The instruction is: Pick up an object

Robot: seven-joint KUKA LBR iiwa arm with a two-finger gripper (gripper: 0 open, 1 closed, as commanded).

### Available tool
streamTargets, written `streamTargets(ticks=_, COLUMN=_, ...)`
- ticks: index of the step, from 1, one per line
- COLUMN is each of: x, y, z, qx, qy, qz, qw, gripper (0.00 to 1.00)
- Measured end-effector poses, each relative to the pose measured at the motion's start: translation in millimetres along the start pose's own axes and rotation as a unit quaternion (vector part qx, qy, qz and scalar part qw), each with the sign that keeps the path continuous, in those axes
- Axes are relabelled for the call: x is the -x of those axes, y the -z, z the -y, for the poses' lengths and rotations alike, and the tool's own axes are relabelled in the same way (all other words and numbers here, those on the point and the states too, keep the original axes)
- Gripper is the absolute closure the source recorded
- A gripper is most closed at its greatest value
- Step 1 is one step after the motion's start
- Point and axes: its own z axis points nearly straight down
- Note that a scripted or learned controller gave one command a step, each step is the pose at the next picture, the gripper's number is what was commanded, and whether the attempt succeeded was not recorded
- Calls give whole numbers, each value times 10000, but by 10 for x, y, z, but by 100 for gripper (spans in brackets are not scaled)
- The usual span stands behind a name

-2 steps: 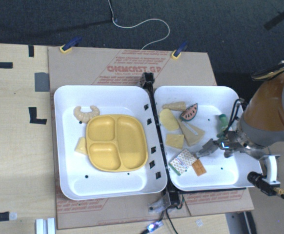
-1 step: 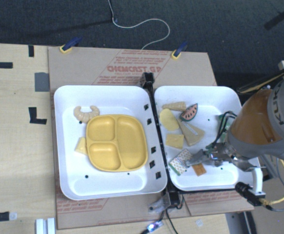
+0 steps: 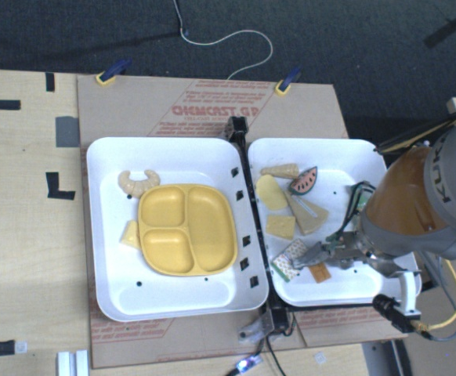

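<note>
End effector (image 3: pixel 310 254), grip state unclear, touches patterned card (image 3: pixel 287 258) seemingly angled toward upper right.

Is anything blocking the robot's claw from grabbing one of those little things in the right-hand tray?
Nothing visible blocks it. The gripper is already low in the right bin, right by the patterned card and the small orange piece, with the yellow pieces just beyond.

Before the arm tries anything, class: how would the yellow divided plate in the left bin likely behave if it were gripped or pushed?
The yellow divided plate looks like moulded plastic, so probably stiff and light. It lies flat on the left bin, so it would likely slide, not roll or tip. Its low, wide rim gives two fingers little to pinch.
</note>
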Motion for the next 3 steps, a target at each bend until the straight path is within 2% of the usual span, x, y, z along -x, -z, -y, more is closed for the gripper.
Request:
streamTargets(ticks=1, x=-12, y=150, z=-48, qx=70, qy=9, qz=6, qw=10000, gripper=100)
streamTargets(ticks=3, x=-25, y=1298, z=-26, qx=32, qy=-6, qz=44, qw=10000, gripper=100)
